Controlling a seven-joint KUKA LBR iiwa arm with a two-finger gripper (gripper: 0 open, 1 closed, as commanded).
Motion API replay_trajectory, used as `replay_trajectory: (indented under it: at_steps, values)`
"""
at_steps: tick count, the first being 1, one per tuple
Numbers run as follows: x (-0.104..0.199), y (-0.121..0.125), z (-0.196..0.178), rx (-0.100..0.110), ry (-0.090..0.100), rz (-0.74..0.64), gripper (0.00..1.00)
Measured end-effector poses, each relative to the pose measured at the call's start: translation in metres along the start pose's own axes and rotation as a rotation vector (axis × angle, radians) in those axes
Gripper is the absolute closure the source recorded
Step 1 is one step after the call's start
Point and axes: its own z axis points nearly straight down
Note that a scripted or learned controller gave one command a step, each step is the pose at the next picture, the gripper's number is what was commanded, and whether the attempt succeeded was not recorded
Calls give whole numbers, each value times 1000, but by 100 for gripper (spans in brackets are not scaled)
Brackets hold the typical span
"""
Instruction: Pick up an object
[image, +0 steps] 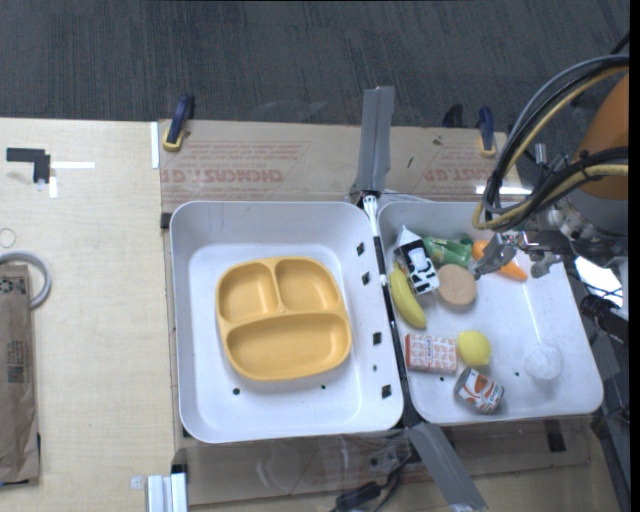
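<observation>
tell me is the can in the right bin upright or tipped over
Tipped over: the can lies on its side near the front of the right bin, just below the lemon.

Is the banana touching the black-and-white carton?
Touching: the camera view shows the banana lying against the black-and-white carton, with no gap between them.

Right bin (560, 400) left half crowded; right side open.
</observation>
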Motion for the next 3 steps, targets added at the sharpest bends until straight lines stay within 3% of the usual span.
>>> replay_trajectory:
  at_steps: [1,2,3]
  values:
    - [-43,56,75,2,0,246,0]
    - [-100,103,108,-3,-3,47,0]
    - [-95,117,156,3,8,-270,0]
